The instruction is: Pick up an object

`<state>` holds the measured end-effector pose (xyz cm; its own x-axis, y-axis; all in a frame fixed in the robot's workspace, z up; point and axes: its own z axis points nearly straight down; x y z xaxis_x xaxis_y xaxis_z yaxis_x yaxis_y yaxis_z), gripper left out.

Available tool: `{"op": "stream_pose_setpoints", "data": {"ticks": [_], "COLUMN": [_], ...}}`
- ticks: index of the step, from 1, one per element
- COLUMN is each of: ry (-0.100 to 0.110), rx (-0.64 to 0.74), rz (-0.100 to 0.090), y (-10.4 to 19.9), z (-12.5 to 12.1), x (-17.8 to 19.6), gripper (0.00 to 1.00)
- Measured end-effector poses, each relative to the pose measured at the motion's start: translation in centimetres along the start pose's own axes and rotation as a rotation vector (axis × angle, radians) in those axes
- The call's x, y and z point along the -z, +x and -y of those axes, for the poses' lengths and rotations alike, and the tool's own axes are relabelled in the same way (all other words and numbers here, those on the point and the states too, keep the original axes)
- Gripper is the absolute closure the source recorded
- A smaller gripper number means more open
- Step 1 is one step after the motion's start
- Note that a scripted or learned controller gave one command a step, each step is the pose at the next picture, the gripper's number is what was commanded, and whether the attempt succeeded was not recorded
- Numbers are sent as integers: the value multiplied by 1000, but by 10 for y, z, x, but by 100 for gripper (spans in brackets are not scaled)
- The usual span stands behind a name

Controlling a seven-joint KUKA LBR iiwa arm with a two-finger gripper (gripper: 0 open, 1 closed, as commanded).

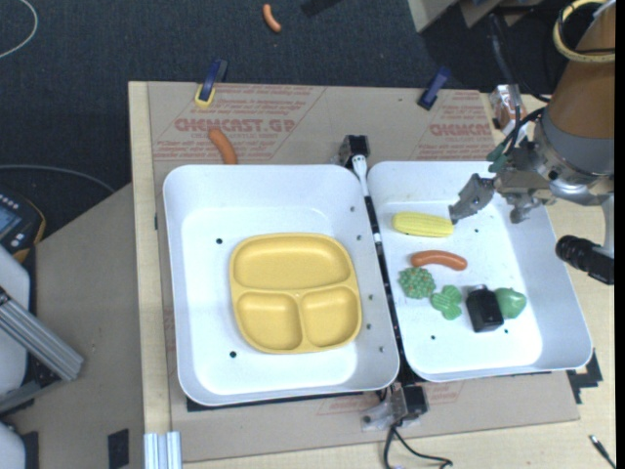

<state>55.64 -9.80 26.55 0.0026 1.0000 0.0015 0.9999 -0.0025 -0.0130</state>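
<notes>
The right bin [547, 350] holds a yellow corn cob [422, 225], an orange-red sausage [438, 259], two green broccoli pieces [417, 282] [447, 301], a black block [483, 311] and a green pepper [511, 303]. My gripper [491, 206] hovers over the bin's upper right part, just right of the corn cob. It is open, its fingers are spread, and nothing sits between them.
In the left bin [195, 262] lies a yellow divided plate [293, 291]. An orange sausage [223, 146] rests on the bench board behind that bin. Blue clamps [209, 82] [434, 88] sit at the board's far edge. A black part [586, 257] juts in over the right bin's right rim.
</notes>
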Motion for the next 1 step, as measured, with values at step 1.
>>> {"op": "stream_pose_setpoints", "data": {"ticks": [1], "ry": [-13], "rx": [3], "rz": [1], "y": [0], "z": [-2], "x": [7], "gripper": [0]}}
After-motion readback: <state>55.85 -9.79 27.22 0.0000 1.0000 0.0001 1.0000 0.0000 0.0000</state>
